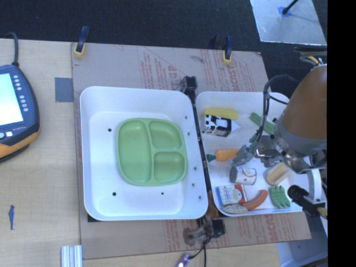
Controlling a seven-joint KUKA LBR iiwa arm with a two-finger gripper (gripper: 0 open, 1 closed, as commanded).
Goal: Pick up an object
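Bench: pale wood, with a brown cardboard sheet (167, 65) spread over the middle and held at its far edge by clamps (81, 42).
Room: dark floor beyond the bench; a grey panel (286, 13) lies on it at far right.
Left edge: a pendant (14, 113) with a lit screen and orange rim rests on the wood.
Left bin (97, 149): white and shallow, holding a green tray (150, 151) with three compartments, lying flat near its centre.
Right bin (222, 98): white, just beside the left bin, crowded with small toys.
Far items: a corn cob (221, 113) and, touching it on the near side, a black-and-white cow (216, 125).
Middle: a carrot (224, 155) lies left of the gripper.
Near items: a small carton (229, 194), a sausage (253, 200) just right of it, and a green leafy piece (280, 197) further right.
Can (245, 175): a small white cup or can, directly under the gripper tip.
Arm (306, 107): enters from the right, its orange-brown dome over the bin's right side, wrist angled down and left.
Gripper (242, 156): low over the middle of the right bin, just above the can; the fingers look close together, though blur makes this uncertain, and nothing is seen between them.
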